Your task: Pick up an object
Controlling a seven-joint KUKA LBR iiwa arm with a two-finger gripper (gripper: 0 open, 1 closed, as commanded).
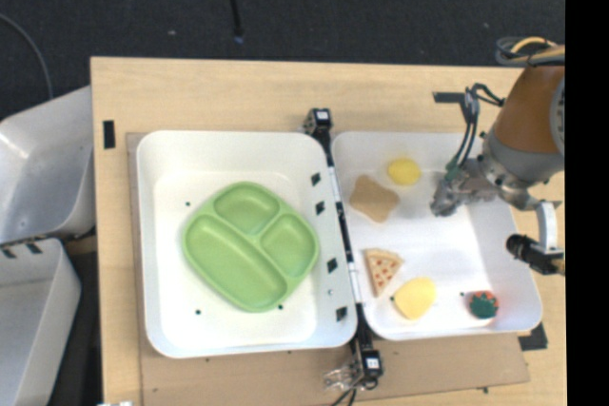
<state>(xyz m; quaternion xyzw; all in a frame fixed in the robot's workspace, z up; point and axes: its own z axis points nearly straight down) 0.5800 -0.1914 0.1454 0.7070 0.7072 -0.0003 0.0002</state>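
Gripper point(445, 203) hangs low over the right bin point(504, 247), toward its upper middle, reaching in from the right; orange band and grey wrist above it. Whether it is released or clenched cannot be told from this angle, and nothing shows in its grasp. Small yellow round piece point(403, 171) lies just left of it, apart. Tan bread slice point(373, 199) sits further left, near the divider. Pizza slice point(383, 270) lies lower left, with a larger yellow piece point(415, 298) just beside it. A red-and-green item point(482, 303) rests in the lower right corner. Left bin point(162, 319) bears a green divided plate point(250, 245), lying flat at its centre.
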